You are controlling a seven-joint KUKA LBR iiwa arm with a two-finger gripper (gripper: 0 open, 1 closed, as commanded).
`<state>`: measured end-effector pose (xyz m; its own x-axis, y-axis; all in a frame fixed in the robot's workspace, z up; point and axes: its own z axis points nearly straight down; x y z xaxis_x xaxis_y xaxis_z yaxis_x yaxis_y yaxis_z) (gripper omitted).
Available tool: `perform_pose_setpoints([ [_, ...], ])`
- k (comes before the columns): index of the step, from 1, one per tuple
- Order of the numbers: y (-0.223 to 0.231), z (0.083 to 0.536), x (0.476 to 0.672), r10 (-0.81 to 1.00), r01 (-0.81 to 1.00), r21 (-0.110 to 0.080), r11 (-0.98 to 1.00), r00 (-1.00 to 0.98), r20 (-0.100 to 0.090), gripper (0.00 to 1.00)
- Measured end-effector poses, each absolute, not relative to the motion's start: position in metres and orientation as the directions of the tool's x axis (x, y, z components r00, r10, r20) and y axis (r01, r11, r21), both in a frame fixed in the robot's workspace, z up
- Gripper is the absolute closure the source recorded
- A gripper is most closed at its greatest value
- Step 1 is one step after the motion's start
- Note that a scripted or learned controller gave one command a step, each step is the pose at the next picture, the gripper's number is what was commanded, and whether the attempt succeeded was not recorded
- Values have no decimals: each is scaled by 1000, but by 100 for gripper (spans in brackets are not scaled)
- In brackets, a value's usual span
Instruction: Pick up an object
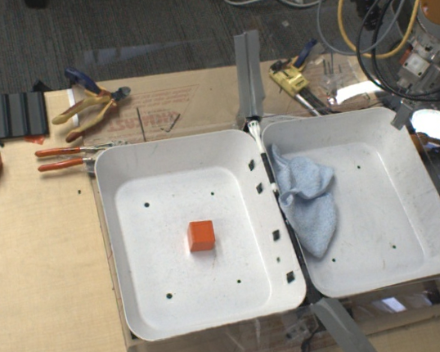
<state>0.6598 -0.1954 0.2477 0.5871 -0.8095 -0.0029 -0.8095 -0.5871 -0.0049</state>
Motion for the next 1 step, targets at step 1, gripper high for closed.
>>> perform_pose_setpoints([
  [1, -212, 224, 660, -695, -695, -3, -719, 719, -2, 100],
])
